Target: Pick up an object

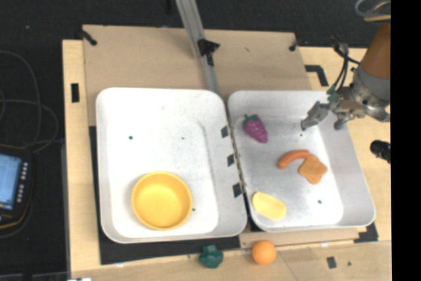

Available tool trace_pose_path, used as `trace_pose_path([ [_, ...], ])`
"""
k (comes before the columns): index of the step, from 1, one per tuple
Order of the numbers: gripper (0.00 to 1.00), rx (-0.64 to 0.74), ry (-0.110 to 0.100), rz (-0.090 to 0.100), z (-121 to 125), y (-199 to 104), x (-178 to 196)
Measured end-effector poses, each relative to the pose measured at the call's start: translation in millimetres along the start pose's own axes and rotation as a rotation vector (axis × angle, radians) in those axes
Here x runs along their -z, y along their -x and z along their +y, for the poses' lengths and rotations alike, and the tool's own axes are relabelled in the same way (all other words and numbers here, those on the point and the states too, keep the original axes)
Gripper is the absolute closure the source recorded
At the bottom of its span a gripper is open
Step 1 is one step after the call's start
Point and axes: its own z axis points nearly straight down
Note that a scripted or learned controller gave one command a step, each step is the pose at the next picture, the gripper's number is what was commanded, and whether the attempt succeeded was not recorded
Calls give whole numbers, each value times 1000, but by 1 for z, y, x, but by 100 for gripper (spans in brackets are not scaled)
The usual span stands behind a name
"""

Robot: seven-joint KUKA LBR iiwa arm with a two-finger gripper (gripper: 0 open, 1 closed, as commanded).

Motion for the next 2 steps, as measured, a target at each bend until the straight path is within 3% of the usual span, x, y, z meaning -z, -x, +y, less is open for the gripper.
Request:
trace_pose_path([
  [1,0,1,0,-1,0,0,0],
  [2,0,1,-4,0,4,-6,-46],
])
